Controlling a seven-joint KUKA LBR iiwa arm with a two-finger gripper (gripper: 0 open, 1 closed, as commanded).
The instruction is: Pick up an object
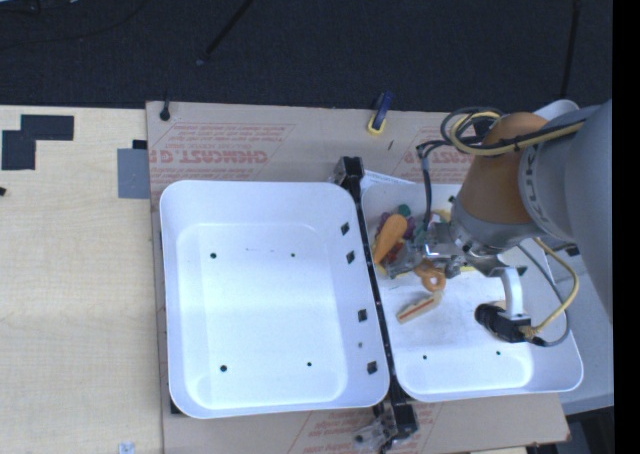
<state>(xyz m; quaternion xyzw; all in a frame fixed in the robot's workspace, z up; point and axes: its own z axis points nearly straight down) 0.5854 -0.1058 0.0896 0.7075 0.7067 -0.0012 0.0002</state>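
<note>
The right bin (470,367) holds a small heap of objects at its far left. An orange carrot-shaped piece (389,235) leans by the divider, and a green piece (403,210) lies just behind it. An orange ring-shaped piece (433,280) and a tan stick (417,309) lie nearer the front. My gripper (424,248) is down in this bin, right over the heap, between the carrot-shaped piece and the ring. The wrist body hides what lies directly under it.
The left bin (200,242) sits beside it, joined by a black divider with clips (365,272). A black cable end (498,321) hangs from the arm over the right bin's middle. A blue and yellow clamp (379,114) sits on the board behind.
</note>
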